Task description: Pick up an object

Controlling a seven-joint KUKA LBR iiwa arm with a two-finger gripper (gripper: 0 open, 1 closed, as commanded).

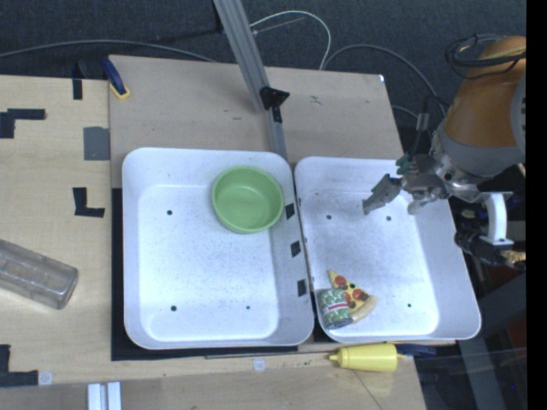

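Observation:
A green bowl (248,198) sits upright in the left bin (154,254), near its far right corner. A small pizza-slice toy (352,295) lies beside a greenish packet (332,307) at the near left of the right bin (427,272). My gripper (395,196) hangs over the far part of the right bin, well clear of the toy and the packet. Its two fingers (377,197) stand spread apart with nothing between them.
A yellow bottle (369,358) lies on the bench just in front of the right bin. A clear plastic cylinder (34,273) rests on the table at far left. A grey pole (248,49) slants down to the bins' far edge. Cables run behind the bench.

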